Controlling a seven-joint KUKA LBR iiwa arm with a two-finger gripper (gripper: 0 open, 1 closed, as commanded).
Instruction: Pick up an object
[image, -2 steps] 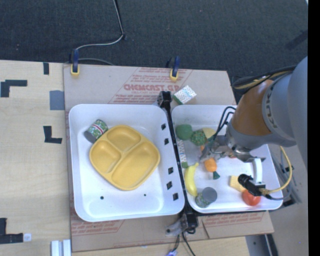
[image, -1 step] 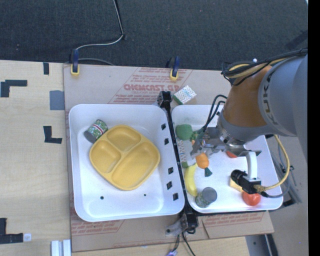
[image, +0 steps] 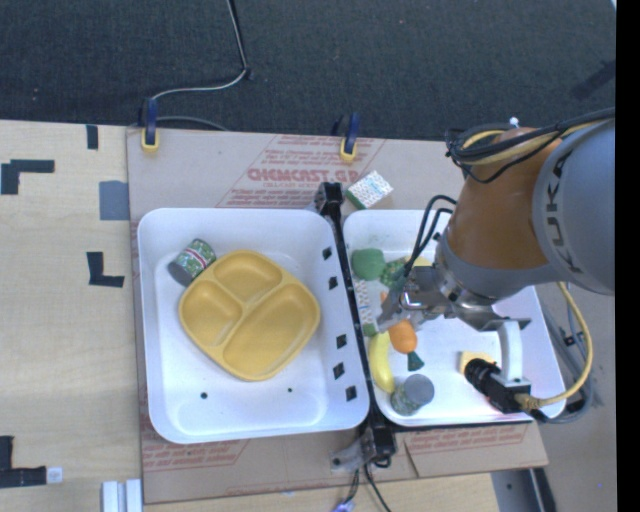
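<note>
The grey arm (image: 520, 215), its orange band bulking largest in the frame, reaches in from the right and bends down over the right bin (image: 545, 330). Its gripper (image: 405, 310) hangs low at the bin's left half, directly above a small orange object (image: 402, 338); whether it grips or merely touches that object cannot be told from this angle. Just beside lie a yellow banana (image: 381, 362), a grey round piece (image: 413, 391) and a green item (image: 367, 263) nearer the divider. In the left bin (image: 160, 320), well apart from the arm, a yellow sectioned plate (image: 250, 313) rests with a small green-labelled can (image: 193, 260) at its upper-left edge.
</note>
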